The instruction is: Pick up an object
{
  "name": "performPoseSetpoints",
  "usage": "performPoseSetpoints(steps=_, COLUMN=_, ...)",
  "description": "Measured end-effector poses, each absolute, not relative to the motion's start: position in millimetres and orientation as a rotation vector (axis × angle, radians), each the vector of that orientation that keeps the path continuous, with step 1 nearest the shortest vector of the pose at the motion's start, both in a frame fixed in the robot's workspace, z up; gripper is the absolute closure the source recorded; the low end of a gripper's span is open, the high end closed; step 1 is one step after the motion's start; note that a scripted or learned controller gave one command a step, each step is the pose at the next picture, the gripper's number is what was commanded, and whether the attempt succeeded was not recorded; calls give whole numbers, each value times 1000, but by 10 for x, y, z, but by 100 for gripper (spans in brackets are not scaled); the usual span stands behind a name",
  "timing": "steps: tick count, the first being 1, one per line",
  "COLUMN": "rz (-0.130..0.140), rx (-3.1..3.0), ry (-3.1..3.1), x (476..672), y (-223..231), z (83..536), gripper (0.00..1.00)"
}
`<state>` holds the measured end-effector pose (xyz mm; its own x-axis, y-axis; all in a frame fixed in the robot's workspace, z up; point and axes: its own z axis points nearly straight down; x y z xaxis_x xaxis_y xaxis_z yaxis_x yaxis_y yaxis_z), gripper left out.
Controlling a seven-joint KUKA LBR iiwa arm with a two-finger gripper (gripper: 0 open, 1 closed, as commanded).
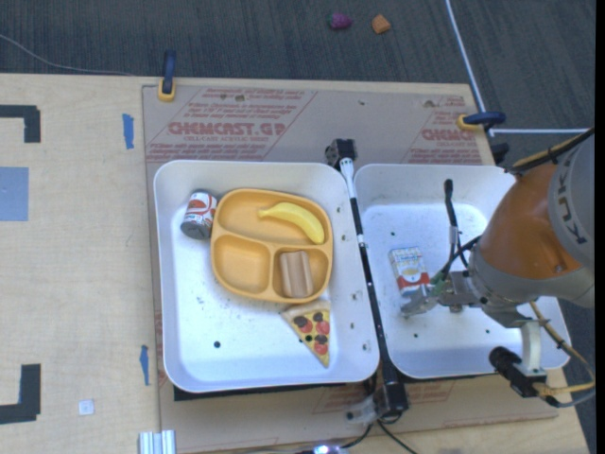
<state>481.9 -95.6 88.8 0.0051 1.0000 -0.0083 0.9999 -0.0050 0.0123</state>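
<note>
A small carton (408, 267) with a pale top and a red-and-white picture on its lower half lies flat on the floor of the right bin (473, 362), toward that bin's left side. The gripper (417, 303) sits just below the carton's lower edge, its metal tip close against or touching it (which of the two cannot be told); whether the gripper is spread or closed cannot be made out either, and nothing visibly sits in it. The arm (534, 230), with its orange band, reaches in over the bin's right part. In the left bin (180, 348) rests a yellow divided plate (241, 261) holding a banana (295, 219) and a sausage (296, 274), with a crushed can (198, 215) touching the plate's left rim and a pizza slice (313, 332) just below it.
</note>
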Motion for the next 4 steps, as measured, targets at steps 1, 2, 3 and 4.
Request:
performPoseSetpoints(steps=1, rz=6, rx=2215, ry=2209, x=4820, y=-962, z=889, gripper=0)
performPoseSetpoints(steps=2, rz=6, rx=2216, ry=2207, x=4820, y=-959, z=888, gripper=0)
performPoseSetpoints(steps=3, rz=7, rx=2215, ry=2211, x=4820, y=-968, z=890, gripper=0)
performPoseSetpoints(steps=4, rz=5, rx=2216, ry=2207, x=4820, y=-956, z=888, gripper=0)
